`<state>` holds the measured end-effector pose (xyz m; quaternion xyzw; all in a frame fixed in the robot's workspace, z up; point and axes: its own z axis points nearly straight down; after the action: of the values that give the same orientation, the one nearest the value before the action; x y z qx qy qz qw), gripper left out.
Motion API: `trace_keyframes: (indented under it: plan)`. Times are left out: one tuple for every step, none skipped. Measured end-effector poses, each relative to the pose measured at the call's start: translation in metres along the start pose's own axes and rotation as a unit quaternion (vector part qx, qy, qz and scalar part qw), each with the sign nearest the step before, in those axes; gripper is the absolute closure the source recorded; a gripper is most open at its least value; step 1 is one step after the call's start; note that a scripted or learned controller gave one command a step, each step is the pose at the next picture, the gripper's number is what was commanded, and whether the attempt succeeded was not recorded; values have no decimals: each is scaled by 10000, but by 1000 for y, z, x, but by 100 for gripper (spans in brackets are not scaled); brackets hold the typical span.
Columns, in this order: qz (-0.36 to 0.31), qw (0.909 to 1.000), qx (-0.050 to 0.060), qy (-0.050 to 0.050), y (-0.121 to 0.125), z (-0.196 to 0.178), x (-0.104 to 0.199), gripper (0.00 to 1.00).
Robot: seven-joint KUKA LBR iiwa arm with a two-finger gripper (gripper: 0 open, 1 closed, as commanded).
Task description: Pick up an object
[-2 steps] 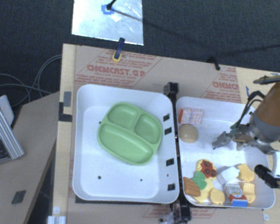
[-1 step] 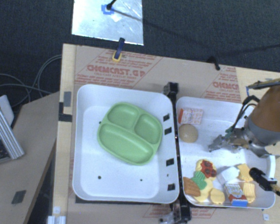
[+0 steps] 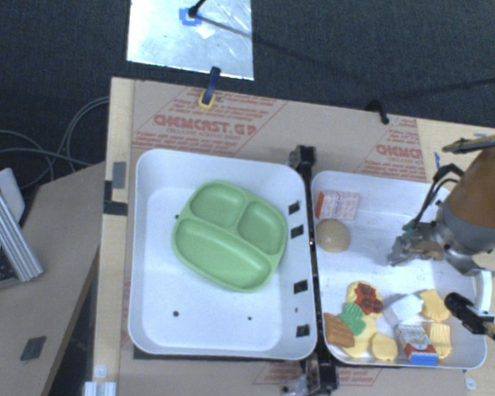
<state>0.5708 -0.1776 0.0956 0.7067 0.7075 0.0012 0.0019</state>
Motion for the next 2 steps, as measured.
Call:
trace_keyframes:
  plan:
    - [-17, 10000, -18, -6, 8, -63, 1, 100]
    - [-19, 10000, -20, -7, 20, -121, -1, 100]
